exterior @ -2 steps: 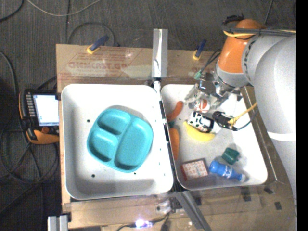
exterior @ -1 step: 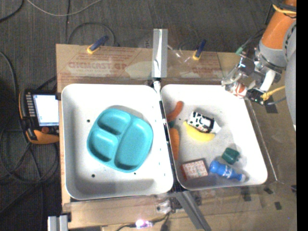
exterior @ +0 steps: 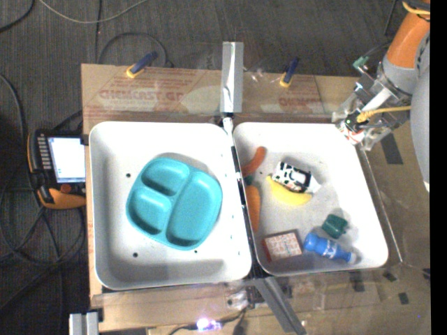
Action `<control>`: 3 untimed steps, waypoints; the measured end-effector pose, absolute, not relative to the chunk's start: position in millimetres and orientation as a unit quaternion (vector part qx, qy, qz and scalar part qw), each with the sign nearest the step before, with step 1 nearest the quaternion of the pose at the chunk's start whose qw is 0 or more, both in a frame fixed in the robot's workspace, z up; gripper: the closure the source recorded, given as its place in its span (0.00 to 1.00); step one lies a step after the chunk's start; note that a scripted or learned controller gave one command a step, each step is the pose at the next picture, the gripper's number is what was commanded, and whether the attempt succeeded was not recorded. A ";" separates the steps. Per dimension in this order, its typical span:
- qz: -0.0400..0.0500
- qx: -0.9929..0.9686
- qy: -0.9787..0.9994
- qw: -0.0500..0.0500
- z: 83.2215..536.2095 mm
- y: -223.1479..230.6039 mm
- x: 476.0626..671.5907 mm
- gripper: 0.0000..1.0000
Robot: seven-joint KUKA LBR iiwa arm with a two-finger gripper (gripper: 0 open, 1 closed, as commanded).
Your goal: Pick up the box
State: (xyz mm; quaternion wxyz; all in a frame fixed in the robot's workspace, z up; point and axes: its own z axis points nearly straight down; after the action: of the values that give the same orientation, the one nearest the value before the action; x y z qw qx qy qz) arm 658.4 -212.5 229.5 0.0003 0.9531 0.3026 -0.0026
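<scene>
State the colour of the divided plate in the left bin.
Turquoise; the divided plate shows in the camera view.

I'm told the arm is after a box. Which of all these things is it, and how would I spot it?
Look at the right-hand white bin, then along its near edge. The box lies flat in the near left corner, just left of a blue bottle and below the end of a carrot. It is the only flat, square thing there, small, with a reddish printed pattern on top.

The bench point(exterior: 174, 96), topped with brown cardboard, carries two white bins side by side. The left bin point(exterior: 105, 208) and right bin point(exterior: 370, 208) touch along their inner rims. Behind the left bin, two clamps point(exterior: 141, 64) point(exterior: 288, 71) grip the cardboard's far edge.
</scene>
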 end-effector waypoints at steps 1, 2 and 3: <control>-0.003 0.943 0.333 0.001 235.4 -223.4 652.2 1.00; -0.003 0.939 0.345 -0.001 201.5 -131.8 609.1 1.00; -0.002 0.944 0.331 -0.001 245.8 -73.7 581.2 1.00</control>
State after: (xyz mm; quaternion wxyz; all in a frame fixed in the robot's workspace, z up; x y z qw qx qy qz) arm 581.2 -73.7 245.8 -0.0013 0.9438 0.3306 -0.0023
